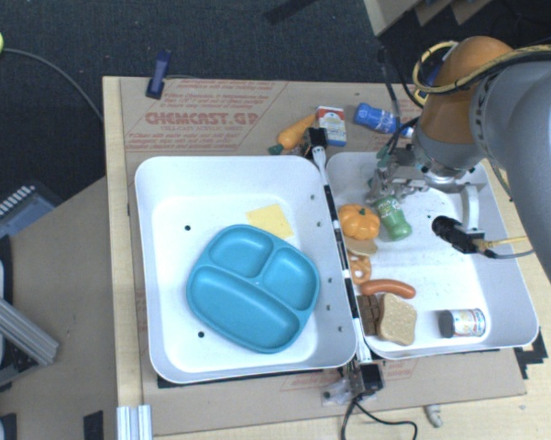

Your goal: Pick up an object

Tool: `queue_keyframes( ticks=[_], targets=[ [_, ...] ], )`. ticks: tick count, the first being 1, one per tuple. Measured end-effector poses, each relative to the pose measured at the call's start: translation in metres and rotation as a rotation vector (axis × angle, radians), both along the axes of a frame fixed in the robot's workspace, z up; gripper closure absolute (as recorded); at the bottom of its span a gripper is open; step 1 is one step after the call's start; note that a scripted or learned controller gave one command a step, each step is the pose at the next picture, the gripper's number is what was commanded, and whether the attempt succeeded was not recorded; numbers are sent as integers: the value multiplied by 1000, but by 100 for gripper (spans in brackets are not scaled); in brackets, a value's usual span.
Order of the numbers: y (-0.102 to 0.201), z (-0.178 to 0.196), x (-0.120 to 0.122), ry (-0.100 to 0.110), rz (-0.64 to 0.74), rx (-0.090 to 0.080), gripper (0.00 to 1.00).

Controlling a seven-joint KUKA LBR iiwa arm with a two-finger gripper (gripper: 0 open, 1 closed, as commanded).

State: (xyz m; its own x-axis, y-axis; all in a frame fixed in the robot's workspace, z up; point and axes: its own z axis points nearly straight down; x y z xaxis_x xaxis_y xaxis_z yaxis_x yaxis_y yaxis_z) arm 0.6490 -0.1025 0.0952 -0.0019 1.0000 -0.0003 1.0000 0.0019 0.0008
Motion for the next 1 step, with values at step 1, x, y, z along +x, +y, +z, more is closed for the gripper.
queue_keyframes(
  ticks=[1],
  targets=[
    [90,90,-82,0,1,3,100]
  ],
)
